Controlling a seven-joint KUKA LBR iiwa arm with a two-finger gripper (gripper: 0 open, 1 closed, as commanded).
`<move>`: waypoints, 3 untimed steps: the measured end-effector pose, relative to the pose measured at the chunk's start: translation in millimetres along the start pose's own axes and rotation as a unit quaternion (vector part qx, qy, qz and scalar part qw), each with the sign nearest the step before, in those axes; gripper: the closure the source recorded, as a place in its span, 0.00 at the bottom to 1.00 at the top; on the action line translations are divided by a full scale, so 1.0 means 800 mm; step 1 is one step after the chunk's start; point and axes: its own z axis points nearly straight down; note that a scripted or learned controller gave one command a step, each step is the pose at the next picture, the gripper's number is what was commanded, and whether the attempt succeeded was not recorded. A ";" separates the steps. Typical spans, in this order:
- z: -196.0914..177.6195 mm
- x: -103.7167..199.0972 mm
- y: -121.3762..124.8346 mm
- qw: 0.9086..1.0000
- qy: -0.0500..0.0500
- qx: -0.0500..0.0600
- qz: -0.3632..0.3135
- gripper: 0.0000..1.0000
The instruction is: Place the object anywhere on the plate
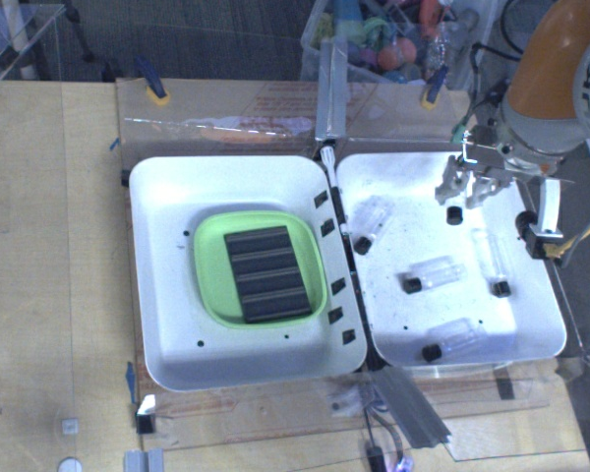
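We judge the clear bottles [434, 272] in the right bin [531, 337] light, slick and rigid, best pinched across the body; the hand [464, 193] hovers there, grip state unreadable.

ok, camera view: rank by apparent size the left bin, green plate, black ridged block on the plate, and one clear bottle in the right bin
1. Left bin
2. Green plate
3. Black ridged block
4. Clear bottle with black cap

All lie at about the same depth in the bins, so the order looks safe. The other clear bottles look about alike.
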 end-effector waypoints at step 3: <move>-0.076 -0.107 0.073 0.998 0.000 -0.001 0.057 0.00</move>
